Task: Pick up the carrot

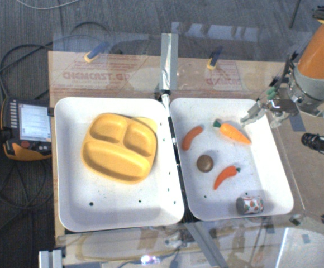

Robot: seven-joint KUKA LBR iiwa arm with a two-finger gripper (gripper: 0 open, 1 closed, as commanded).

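Note:
The carrot (233, 132) is orange with a green top and lies tilted in the upper part of the right bin (279, 166), its leafy end pointing left. My gripper (255, 113) hangs over that bin's upper right corner, just up and right of the carrot's thick tip. It sits close to the carrot, and nothing shows in its grasp. The grey wrist and orange band (317, 57) rise toward the right edge.
The right bin also holds an orange sausage-like piece (192, 137), a brown ball (205, 163), a small orange pepper with a green stem (226, 176) and a small can (250, 204). A yellow divided tray (120, 147) lies in the left bin (72, 205).

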